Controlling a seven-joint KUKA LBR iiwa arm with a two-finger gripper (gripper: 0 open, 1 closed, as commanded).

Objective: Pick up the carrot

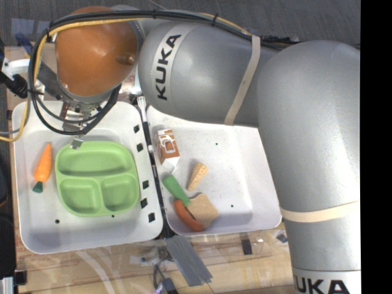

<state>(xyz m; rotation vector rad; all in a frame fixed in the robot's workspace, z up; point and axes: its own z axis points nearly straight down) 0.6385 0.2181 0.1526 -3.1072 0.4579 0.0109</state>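
Note:
An orange carrot (42,166) with a dark green stub at its lower end lies in the left bin (30,225), along its left side, beside a green divided plate (97,177). The arm's orange wrist band (92,51) hangs over the far edge of the left bin. The gripper (76,133) points down below it, above the plate's far rim, to the right of and beyond the carrot. Cables and the wrist hide its fingers. Nothing shows between them.
The right bin (245,164) holds a small orange-and-white box (166,146), a tan cone-shaped piece (196,176), a green-topped orange vegetable (179,202) and a tan block (203,208). The grey arm body (275,103) covers the right bin's far and right side.

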